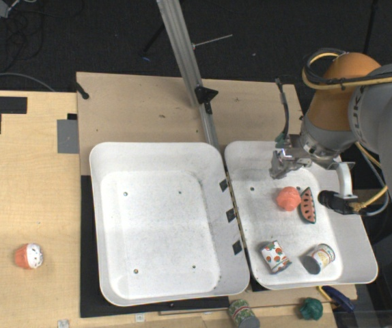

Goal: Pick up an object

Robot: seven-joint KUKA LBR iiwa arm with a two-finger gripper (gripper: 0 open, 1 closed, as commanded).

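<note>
The right bin (pixel 257 162) holds a pink-orange ball (pixel 288 198), a watermelon slice toy (pixel 308 205), a small white patterned can (pixel 274 257) lying tilted, and a small tin can (pixel 318 258) on its side. My gripper (pixel 284 161) hangs over the back part of the right bin, a little above and behind the pink ball. Nothing shows between its metal fingers.
The left bin (pixel 114 162) sits beside the right one. On the bench at far left lies a small orange-and-white ball (pixel 29 256). A green can (pixel 241 312) and a teal object (pixel 311 309) rest outside the bins' front edge. A slanted metal rail (pixel 186 53) stands behind.
</note>
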